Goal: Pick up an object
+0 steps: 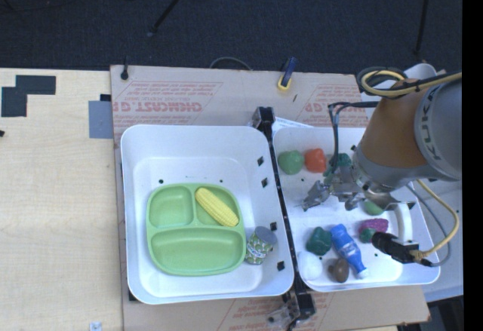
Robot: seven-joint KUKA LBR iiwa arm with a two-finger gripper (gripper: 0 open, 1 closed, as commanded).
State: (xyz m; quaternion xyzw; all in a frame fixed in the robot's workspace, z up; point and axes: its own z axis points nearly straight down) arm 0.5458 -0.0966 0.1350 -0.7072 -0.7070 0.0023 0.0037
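Half-hidden lime object [373,207] beneath hand [332,194].

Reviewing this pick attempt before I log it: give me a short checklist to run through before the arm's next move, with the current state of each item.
1. Gripper over the right bin, where the loose objects lie: ok.
2. Object seen between the fingers: not ok, none visible.
3. Finger opening: cannot tell.
4. Nearest candidates free to pick: green ball and orange object lie uncovered: ok.
5. Blue bottle, dark green object, brown object crowd together: not ok for a clean grasp.
6. Corn on green plate, left bin: ok.
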